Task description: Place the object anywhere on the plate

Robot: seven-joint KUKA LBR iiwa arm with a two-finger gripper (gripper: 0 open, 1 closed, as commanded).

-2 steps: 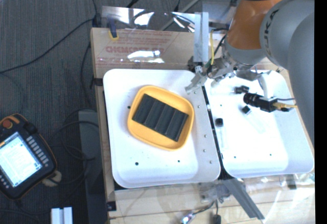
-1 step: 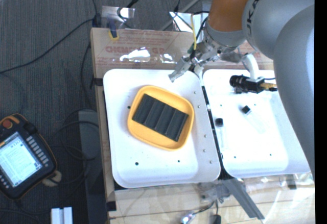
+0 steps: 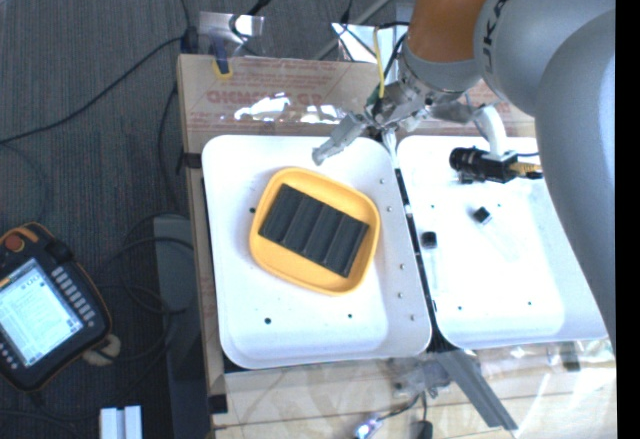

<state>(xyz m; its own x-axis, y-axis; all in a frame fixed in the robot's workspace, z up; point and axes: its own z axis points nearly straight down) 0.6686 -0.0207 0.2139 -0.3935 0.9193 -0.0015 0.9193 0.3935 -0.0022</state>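
Note:
A yellow square plate point(image 3: 268, 249) lies in the left bin point(image 3: 300, 327), turned at a slant. A dark grey ribbed block point(image 3: 315, 229) rests flat on the plate, covering most of its middle. My gripper point(image 3: 345, 139) hangs over the far edge of the left bin, above and to the right of the plate, apart from the block. Nothing shows held in it.
The right bin point(image 3: 500, 297) holds a small black piece point(image 3: 482, 215), and a second small black piece point(image 3: 428, 239) sits near its left wall. A cardboard panel point(image 3: 270, 92) stands behind the bins. The arm point(image 3: 540, 37) covers the far right.

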